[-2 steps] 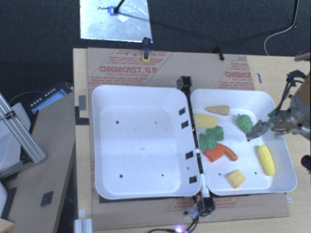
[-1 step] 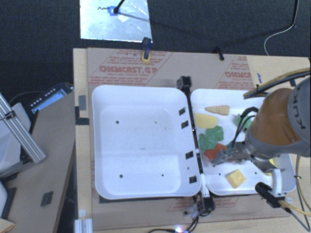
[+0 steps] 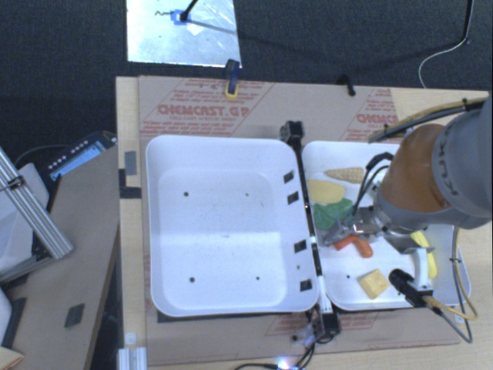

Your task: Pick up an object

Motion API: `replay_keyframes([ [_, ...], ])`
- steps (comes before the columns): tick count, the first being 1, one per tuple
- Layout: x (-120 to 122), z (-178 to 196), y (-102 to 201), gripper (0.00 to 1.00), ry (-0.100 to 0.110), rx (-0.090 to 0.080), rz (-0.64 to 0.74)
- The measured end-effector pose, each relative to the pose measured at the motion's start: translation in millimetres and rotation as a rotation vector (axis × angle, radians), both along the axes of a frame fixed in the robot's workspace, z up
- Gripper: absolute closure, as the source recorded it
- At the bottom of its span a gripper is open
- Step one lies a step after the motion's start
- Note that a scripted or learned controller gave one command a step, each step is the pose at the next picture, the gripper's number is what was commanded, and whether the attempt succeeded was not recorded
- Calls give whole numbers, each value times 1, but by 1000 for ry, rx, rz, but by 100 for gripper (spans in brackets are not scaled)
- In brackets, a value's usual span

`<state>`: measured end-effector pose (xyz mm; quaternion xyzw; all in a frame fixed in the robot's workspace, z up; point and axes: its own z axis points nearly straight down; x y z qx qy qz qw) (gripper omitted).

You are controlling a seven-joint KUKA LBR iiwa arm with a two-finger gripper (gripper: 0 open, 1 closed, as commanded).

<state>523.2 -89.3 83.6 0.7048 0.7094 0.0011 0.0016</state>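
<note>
Two white bins are sitting side by side. We are reaching our gripper (image 3: pixel 356 230) low into the right bin (image 3: pixel 347 287), touching the green toy (image 3: pixel 333 213) and orange toy (image 3: pixel 356 245), probably to grab one. Whether it's holding anything, we cannot tell.

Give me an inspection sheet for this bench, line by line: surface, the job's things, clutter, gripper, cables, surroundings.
Surface: bench bears left bin and right bin, side by side.
Job's things: in the right bin, orange object, green object, yellow piece, tan cone, tan block, yellow stick.
Clutter: yellow-and-blue clamp at the bench's far edge.
Gripper: gripper low by the orange and green objects; finger state unclear.
Cables: white cable on the floor; yellow cable at the right bin.
Surroundings: shiny sheet, dark floor.
</note>
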Motion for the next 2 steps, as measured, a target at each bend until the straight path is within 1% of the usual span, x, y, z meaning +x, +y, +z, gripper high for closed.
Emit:
replay_keyframes([
  [1, -1, 11, -1, 100, 2, 1, -3],
  [2, 1, 106, 75, 100, -6, 4, 6],
])
